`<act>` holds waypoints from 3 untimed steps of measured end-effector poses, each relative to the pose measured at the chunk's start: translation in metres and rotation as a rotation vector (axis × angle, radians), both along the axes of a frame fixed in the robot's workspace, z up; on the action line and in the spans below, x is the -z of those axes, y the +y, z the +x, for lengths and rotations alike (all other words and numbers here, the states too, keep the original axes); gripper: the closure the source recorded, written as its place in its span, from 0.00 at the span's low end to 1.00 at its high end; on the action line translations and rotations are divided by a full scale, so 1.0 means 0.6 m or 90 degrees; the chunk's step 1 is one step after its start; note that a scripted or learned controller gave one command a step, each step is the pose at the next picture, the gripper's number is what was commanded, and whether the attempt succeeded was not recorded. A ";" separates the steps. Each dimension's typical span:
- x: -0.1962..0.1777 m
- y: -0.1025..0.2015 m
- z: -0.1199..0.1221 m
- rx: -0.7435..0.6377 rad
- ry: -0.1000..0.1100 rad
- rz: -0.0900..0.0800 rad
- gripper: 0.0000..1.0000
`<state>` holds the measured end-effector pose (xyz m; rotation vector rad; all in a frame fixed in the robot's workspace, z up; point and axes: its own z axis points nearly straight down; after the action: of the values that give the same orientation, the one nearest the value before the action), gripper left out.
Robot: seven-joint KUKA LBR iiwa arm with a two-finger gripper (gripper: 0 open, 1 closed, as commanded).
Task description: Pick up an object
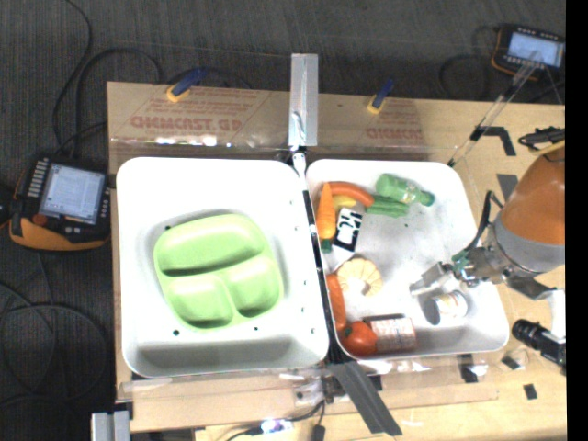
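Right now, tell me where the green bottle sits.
In the camera view, the green bottle lies at the right bin's far edge, just right of the orange carrot.

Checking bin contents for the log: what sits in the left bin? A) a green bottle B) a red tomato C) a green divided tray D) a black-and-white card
C: the green divided tray lies alone in the left bin, while the other small items, such as the green bottle, lie in the right bin.
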<state>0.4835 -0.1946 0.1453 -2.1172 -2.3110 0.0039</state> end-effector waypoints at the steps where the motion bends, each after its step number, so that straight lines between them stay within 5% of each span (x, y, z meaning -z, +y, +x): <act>1: -0.008 0.001 0.000 0.000 0.004 0.002 1.00; 2: 0.095 0.000 0.004 -0.188 -0.006 -0.001 1.00; 3: 0.084 0.001 0.005 -0.188 -0.005 0.001 1.00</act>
<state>0.4864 -0.1939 0.0947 -1.7573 -2.6009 -0.0044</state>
